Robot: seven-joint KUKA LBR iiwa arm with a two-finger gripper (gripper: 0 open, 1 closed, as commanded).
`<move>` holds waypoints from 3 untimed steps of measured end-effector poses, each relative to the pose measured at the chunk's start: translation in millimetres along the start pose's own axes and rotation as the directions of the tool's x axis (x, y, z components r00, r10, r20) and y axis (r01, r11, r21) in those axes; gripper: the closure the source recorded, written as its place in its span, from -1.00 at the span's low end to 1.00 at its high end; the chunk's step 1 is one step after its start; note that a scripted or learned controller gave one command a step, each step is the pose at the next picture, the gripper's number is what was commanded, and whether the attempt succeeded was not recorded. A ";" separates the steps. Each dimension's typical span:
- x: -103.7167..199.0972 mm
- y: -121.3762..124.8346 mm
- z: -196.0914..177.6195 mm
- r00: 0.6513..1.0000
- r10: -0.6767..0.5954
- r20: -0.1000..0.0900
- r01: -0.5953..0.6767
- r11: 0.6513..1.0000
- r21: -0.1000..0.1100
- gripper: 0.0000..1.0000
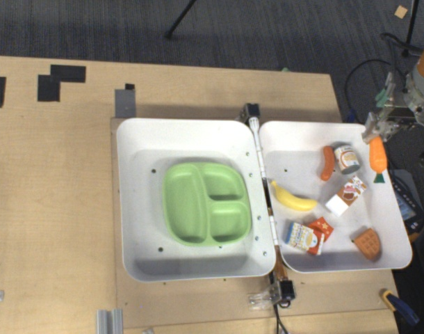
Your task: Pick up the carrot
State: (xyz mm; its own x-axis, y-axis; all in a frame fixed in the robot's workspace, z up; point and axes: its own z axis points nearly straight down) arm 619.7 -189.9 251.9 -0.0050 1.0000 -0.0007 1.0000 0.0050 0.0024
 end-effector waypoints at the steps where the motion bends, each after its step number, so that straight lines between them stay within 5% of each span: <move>1: -15.3 48.9 47.9 0.993 0.120 0.000 -0.120 0.993 0.001 -1.00; 2: -6.5 50.0 166.4 0.998 -0.055 0.000 0.055 0.998 -0.002 -1.00; 3: -5.9 51.3 155.1 0.998 -0.059 0.002 0.059 0.998 -0.005 1.00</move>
State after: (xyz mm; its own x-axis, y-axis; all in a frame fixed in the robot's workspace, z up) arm 671.4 -195.7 97.0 -0.0643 0.9979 -0.0031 0.9979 0.0643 0.0073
